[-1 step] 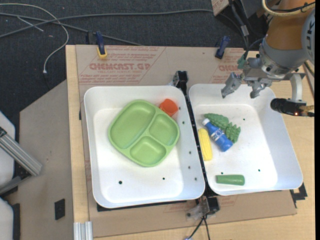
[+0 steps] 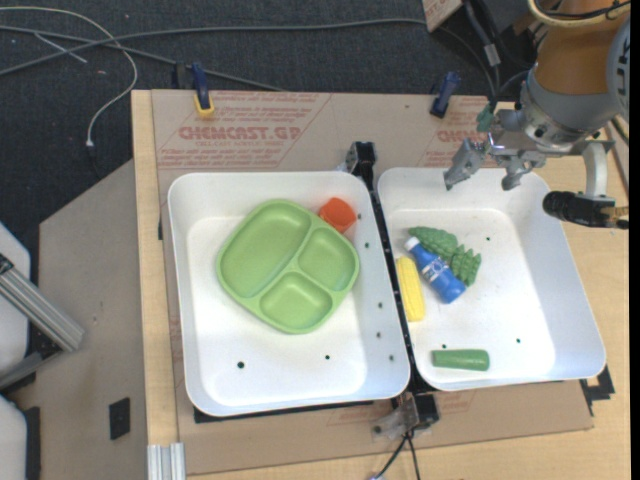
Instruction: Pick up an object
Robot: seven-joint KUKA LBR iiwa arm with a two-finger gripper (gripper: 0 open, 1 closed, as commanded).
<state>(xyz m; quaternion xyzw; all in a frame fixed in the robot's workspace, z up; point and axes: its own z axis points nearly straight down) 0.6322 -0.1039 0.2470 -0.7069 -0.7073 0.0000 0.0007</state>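
Gripper (image 2: pixel 488 171) hangs spread and holding nothing over the right bin's (image 2: pixel 560 268) far rim — bottle (image 2: pixel 437 271), corn (image 2: pixel 410 288), perhaps a leafy toy (image 2: pixel 448 248), huddle leftward.

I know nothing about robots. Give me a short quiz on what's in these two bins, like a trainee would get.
1. True or false: the green divided plate lies in the left bin.
2. Which bin holds the blue bottle?
A. left
B. right
3. Fill in: the tool hangs above the far rim of the ____ bin, its fingers spread with nothing between them.

Key: 1 true; 2 B, the right bin, where the bottle lies beside the yellow corn cob; 3 right.
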